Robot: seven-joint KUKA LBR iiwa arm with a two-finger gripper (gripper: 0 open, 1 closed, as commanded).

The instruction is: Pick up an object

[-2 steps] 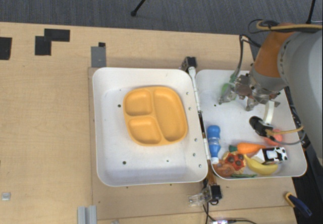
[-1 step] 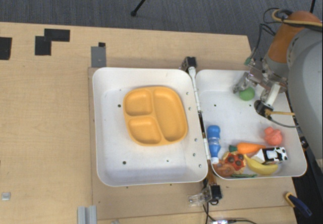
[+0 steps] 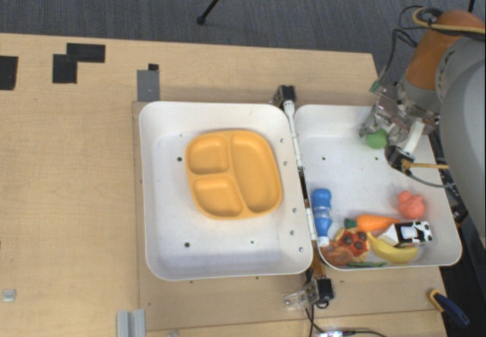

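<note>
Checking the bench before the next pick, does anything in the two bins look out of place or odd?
Nothing looks spilled or damaged. The orange divided plate lies flat in the left bin. In the right bin, the toys are bunched along the near edge, and a small green object sits by the gripper at the far right corner.

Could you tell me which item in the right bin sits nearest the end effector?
The small green ball, right beside the end effector; the other toys are clustered along the near edge.

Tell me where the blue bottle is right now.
The blue bottle lies in the right bin, against its left wall near the divider between the two bins, just left of the carrot and above the pizza slice toy.
</note>
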